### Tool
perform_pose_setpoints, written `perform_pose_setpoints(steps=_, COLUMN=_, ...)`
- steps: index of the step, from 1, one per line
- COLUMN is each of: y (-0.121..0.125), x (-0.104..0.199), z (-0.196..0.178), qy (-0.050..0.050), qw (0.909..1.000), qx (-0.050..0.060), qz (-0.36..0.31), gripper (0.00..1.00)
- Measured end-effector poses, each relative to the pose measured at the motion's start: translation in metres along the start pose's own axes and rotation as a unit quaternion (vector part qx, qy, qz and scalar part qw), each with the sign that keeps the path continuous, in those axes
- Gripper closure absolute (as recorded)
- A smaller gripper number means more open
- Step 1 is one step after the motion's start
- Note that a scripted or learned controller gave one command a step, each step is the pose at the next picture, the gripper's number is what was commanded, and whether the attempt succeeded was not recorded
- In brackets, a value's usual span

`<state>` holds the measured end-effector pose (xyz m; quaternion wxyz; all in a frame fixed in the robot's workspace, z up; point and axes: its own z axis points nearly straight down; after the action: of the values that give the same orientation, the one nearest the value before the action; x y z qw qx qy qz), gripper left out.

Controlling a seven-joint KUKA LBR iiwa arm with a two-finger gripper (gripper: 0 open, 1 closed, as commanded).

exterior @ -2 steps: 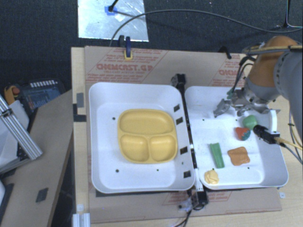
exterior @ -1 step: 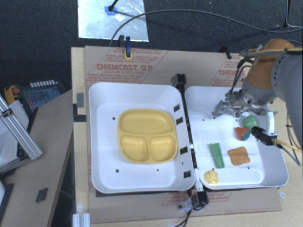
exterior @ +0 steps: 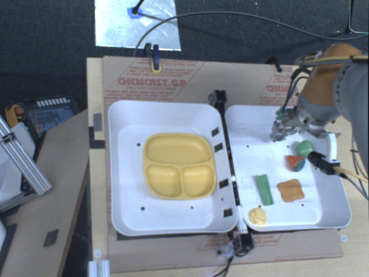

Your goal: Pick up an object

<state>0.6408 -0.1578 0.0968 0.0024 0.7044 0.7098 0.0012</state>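
My gripper point(exterior: 279, 133) hovers at the right bin's point(exterior: 340, 215) twelve o'clock (jaws' opening unclear). I should descend squarely over the green block point(exterior: 264, 189) at six.

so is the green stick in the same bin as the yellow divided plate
No, the flat green stick lies in the right white bin, while the yellow three-compartment plate sits in the left white bin.

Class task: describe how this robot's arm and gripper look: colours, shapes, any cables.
The arm is thick, rounded and grey, with an orange band above the wrist. Thin dark cables loop along its side. The gripper is small, metallic grey, with two short fingers.
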Motion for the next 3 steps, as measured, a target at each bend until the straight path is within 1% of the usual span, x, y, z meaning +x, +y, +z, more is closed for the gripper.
perform_pose_setpoints(steps=1, y=-0.003, x=-0.008, z=-0.051, qy=0.0, qw=1.0, qx=0.0, qz=0.003, gripper=1.0)
perform_pose_setpoints(steps=2, y=-0.005, x=-0.006, z=-0.115, qy=0.0, qw=1.0, qx=-0.001, qz=0.002, gripper=1.0)
perform_pose_setpoints(steps=3, y=-0.004, x=-0.006, z=-0.115, qy=0.0, qw=1.0, qx=0.001, qz=0.001, gripper=1.0)
